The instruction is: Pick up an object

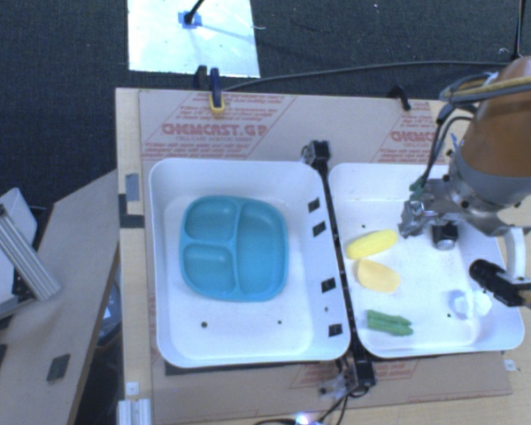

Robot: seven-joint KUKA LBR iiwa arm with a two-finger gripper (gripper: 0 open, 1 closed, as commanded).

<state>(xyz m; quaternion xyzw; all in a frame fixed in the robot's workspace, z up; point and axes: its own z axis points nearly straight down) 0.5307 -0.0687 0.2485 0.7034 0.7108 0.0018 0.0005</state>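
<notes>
yellow banana (372, 243) in right bin (513, 330), just left of jaws (413, 216), jaw state unclear

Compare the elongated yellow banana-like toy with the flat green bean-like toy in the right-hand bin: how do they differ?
The elongated yellow banana-like toy is pale yellow and plump; the flat green bean-like toy is dark green and slimmer. The yellow one lies nearer the gripper, tilted up to the right; the green one lies near the bin's front edge, tilted the other way. Both rest loose in the right-hand white bin.

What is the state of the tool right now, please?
The tool is above the right bin, near the yellow banana-shaped toy; whether it is open or shut cannot be told, and nothing visibly sits in it.
</notes>
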